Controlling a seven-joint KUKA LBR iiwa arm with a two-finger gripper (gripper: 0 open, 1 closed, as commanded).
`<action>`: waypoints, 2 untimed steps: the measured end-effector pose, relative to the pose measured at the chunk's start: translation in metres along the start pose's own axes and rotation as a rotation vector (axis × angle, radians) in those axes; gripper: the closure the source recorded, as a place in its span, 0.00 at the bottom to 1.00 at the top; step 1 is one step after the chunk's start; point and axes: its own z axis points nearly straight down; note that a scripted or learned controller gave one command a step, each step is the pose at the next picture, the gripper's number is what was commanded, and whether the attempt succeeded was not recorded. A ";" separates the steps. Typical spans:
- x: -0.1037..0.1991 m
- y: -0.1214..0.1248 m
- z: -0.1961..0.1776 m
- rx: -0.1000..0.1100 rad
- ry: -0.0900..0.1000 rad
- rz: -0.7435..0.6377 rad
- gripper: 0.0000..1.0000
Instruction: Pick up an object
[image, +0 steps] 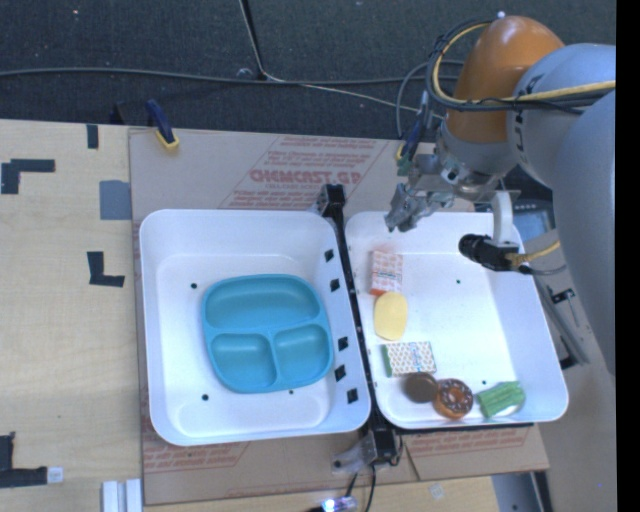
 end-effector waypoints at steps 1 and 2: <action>0.050 -0.009 -0.012 -0.001 0.000 0.001 1.00; 0.099 -0.018 -0.001 0.001 -0.001 0.001 1.00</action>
